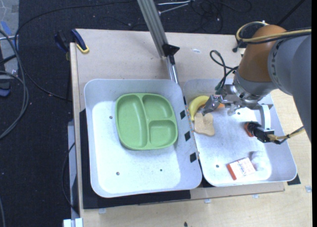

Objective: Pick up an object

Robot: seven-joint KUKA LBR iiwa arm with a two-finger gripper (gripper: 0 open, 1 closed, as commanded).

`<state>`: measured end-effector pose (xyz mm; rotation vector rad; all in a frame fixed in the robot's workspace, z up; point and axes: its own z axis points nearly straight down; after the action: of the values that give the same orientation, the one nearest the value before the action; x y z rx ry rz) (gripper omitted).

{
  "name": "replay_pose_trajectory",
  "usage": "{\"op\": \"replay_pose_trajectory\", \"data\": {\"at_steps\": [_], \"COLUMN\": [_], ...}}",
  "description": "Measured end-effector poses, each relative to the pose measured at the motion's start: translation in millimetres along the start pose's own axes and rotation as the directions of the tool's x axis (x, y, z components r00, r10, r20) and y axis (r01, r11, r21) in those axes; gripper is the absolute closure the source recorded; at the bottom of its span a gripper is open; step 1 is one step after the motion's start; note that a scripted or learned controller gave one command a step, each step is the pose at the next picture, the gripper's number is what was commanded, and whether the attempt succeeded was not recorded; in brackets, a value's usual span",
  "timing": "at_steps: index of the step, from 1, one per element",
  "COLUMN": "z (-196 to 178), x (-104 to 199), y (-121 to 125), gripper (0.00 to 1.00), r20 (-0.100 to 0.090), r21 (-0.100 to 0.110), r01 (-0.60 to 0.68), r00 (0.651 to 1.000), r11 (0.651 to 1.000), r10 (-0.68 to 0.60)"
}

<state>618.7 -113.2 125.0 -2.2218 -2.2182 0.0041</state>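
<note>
Carton (pixel 242 167) (right bin (pixel 285 169)); tray (pixel 146 121) left.

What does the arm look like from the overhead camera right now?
The arm is thick, rounded and grey, with an orange band above the wrist. A yellow cable loops over that band, and a thin black cable curls beside it. The end effector is small, metallic and dark.

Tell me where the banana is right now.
The banana lies in the right bin, at its upper-left corner near the divide between the bins, just above a tan bread-like piece and just left of the gripper.
</note>
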Motion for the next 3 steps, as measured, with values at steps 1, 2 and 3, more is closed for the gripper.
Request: {"op": "replay_pose_trajectory", "data": {"at_steps": [1,2,3], "z": [32,18,-27], "x": [0,1,-5], "y": [2,4,2], "gripper": [0.00,1.00,1.00], "r20": [0.000,0.001,0.001], "r21": [-0.007,-0.015,-0.009], "r01": [0.000,0.001,0.000], "r00": [1.000,1.000,1.000], "r11": [1.000,1.000,1.000], "r10": [0.000,-0.001,0.000]}}
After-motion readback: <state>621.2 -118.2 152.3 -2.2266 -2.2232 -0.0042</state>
